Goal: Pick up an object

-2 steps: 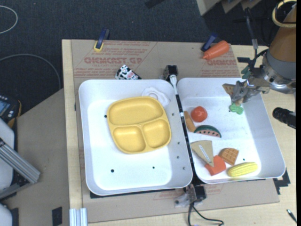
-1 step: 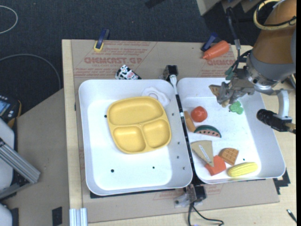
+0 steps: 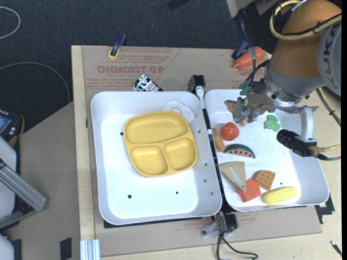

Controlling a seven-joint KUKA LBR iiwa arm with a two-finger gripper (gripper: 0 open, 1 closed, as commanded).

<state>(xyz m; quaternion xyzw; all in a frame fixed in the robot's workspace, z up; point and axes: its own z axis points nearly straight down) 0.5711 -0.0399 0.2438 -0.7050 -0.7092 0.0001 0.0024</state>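
Arm (image 3: 303, 42) over the right bin's (image 3: 312, 169) far end, gripper (image 3: 246, 111) low among toy food.
On the desk (image 3: 87, 91), the left bin (image 3: 108, 161) carries a yellow tray (image 3: 160, 143). In the right bin the gripper hangs just beyond a tomato (image 3: 230, 130); whether its fingers are open or closed, I cannot tell. Nearby lie a green piece (image 3: 272, 124), melon slice (image 3: 239, 150), sandwich (image 3: 233, 173), waffle (image 3: 264, 178) and corn (image 3: 279, 195).
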